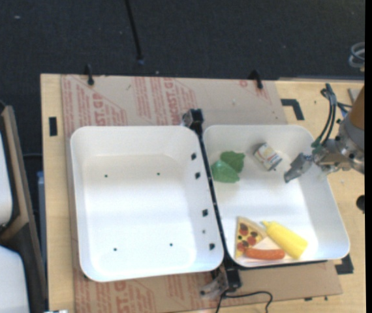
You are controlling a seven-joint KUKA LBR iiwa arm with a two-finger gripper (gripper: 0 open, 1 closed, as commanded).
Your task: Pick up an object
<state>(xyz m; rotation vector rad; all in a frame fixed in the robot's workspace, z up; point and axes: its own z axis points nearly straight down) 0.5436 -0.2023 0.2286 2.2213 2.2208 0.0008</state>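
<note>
Left of the fingers [298,168], apart, small can [267,156], right bin [316,204].

Grey arm [350,142] reaches leftward, tool [297,168] angled down.

My pale wooden counter [54,194] carries a red-printed cardboard sheet [140,100], with two shallow white plastic bins [81,194] side by side on it.

Two white bins [140,266] sat side by side on a counter [59,253], over printed cardboard [140,100], perhaps.
</note>
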